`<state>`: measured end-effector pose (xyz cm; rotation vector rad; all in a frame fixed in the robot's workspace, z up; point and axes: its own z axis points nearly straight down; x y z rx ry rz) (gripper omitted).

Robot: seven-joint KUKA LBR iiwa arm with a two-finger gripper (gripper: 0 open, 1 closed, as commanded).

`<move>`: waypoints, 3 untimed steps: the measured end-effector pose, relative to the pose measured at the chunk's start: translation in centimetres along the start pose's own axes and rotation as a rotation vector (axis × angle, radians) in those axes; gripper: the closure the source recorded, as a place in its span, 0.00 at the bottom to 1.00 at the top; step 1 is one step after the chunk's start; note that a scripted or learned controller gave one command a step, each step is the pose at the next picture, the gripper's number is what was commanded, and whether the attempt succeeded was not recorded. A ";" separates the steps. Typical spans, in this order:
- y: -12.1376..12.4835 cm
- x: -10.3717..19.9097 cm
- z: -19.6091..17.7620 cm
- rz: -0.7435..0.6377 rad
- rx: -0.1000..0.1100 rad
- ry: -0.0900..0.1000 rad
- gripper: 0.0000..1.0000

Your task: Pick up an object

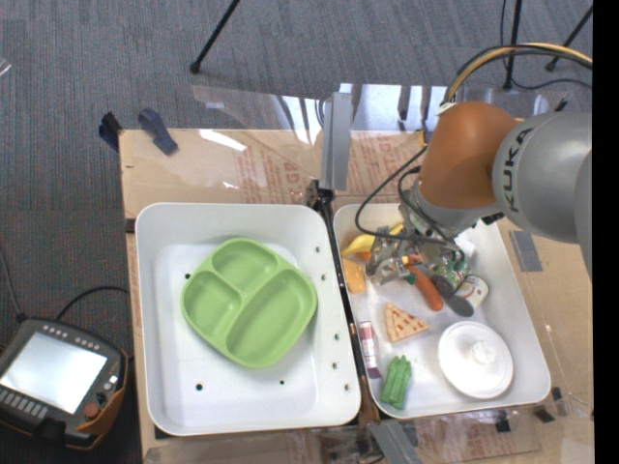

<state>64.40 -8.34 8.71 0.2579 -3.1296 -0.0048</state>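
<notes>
Gripper (414, 257): low in right bin (522, 303), over the clutter; finger spread cannot be told. Carrot (426, 288): just beside it at 5 o'clock, long axis running 11 to 5. Nothing seen held.

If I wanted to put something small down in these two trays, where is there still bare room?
The left bin has the most room: a white margin runs around the green divided plate, widest along the near edge. The right bin is crowded: the gripper sits among toys at its far end, and the white lid, pizza slice and green toy fill the rest.
</notes>
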 end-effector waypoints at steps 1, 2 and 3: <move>4.5 -1.1 -16.3 0.136 0.004 -0.021 1.00; -4.8 0.7 -15.1 -0.140 0.004 -0.006 1.00; -8.4 4.3 -2.2 -0.727 -0.003 0.001 1.00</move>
